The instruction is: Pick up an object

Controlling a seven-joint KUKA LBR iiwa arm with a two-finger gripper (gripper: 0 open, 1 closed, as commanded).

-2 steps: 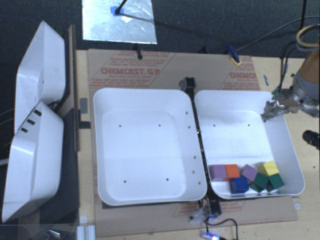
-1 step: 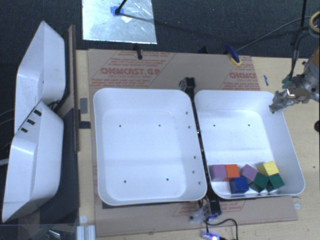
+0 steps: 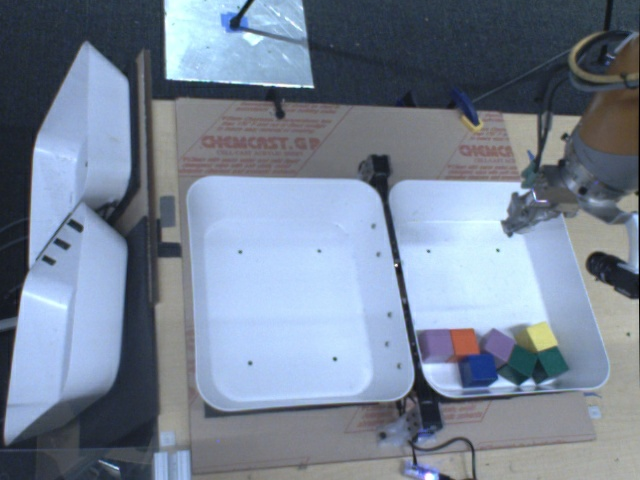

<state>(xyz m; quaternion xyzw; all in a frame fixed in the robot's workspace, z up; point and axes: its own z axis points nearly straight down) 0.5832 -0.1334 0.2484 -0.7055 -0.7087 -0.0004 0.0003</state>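
Note:
Several small blocks lie bunched along the near edge of the right bin (image 3: 560, 258): a purple block (image 3: 435, 344), an orange block (image 3: 464, 341), a blue block (image 3: 479, 369), a lilac block (image 3: 497, 344), a green block (image 3: 520, 364) and a yellow block (image 3: 541, 335). My gripper (image 3: 522, 214) hangs over the far right corner of that bin, well away from the blocks. Nothing shows under it but bare bin floor.
The left bin (image 3: 290, 288) sits beside the right one, with a black divider rail (image 3: 398, 278) between them. Spare white bins (image 3: 70, 238) stand on edge at the far left. A metal sheet (image 3: 240, 28) lies beyond the cardboard base.

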